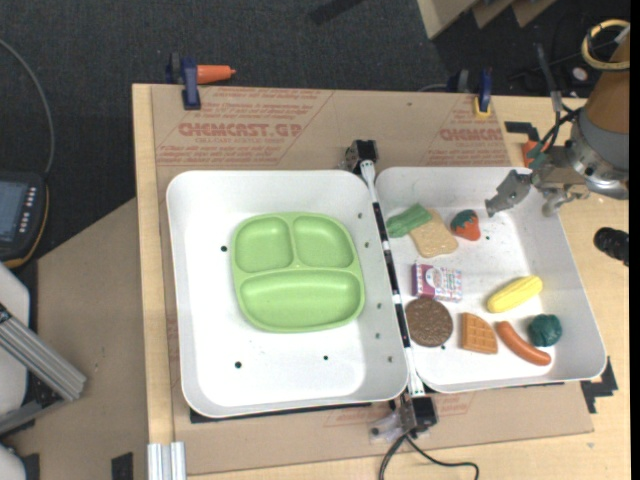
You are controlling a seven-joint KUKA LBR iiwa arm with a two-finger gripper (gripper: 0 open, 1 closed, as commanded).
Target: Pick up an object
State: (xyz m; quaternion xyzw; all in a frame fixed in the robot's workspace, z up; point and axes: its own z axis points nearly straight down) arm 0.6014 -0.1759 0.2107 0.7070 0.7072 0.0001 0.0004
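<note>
Board (240,128) lettering reads "CHEMCAST" — red print; pincer (525,190) over right bin (575,268) — grip state unclear.

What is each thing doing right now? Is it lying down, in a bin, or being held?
Green three-part plastic plate: flat in the left bin, nothing on it.
Yellow toy corn: lying in the right bin.
Red toy sausage: lying near the bin's front edge.
Pink and purple small box: lying flat.
Brown round cookie: lying flat.
Gripper: above the right bin, holding nothing.
</note>
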